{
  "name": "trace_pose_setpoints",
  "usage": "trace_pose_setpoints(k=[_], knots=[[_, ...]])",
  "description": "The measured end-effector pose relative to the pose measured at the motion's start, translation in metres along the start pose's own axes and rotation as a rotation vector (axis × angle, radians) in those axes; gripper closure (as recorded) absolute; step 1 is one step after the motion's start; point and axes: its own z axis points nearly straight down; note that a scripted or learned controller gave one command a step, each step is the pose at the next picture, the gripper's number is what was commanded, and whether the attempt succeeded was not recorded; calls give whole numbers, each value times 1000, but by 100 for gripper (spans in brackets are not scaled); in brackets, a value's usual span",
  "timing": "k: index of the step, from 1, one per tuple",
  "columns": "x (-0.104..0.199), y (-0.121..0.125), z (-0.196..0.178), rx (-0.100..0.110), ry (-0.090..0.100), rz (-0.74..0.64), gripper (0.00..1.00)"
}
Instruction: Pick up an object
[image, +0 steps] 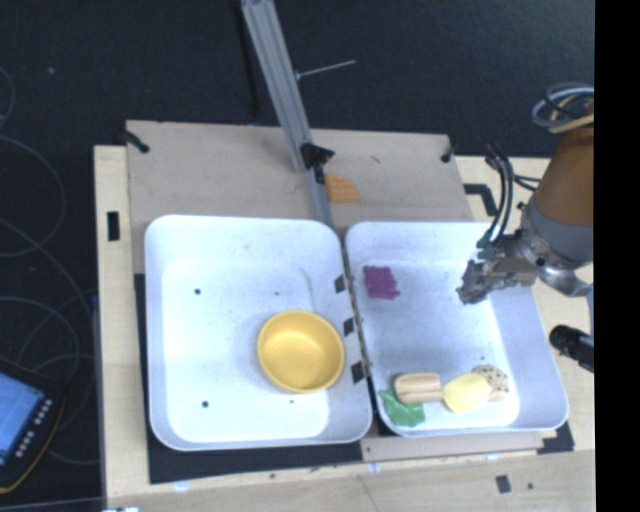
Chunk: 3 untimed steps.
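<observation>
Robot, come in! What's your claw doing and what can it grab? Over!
Gripper above right bin, holding nothing. Nearest: purple block. Tan block and yellow lemon at front wall. Nothing blocking.

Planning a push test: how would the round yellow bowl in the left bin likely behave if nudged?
The round yellow bowl sits upright on the left white bin floor, so it would probably slide rather than roll. It looks like thin plastic, likely light and stiff. Its smooth curved rim may slip from a pinch.
</observation>
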Motion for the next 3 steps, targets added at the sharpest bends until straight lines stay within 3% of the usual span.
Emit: trace_pose_setpoints(k=[1, 3], knots=[[52, 10, 6, 4, 1, -1, 100], [152, 58, 12, 3, 2, -3, 100]])
